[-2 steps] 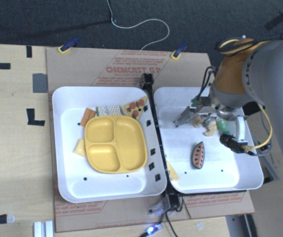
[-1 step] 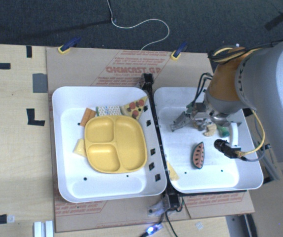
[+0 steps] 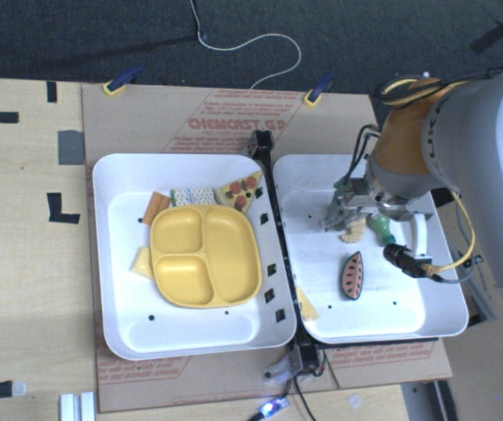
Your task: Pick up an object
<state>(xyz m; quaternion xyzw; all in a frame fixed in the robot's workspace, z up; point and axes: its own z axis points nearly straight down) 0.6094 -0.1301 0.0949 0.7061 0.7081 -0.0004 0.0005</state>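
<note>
A wooden surface (image 3: 23, 261) carries cardboard and two white bins; dark carpet lies beyond. In the right bin (image 3: 409, 318), a watermelon slice (image 3: 351, 275) lies just below the gripper (image 3: 346, 217); its grip cannot be judged.

A robotics lab: wooden worktop (image 3: 23, 235), clamped cardboard sheet (image 3: 233, 121), two white bins (image 3: 111, 261), grey carpet (image 3: 75, 16).

Around the watermelon slice (image 3: 351, 275) the right bin (image 3: 391, 323) floor is bare; just above it the arm (image 3: 409, 147) and small items crowd.
</note>
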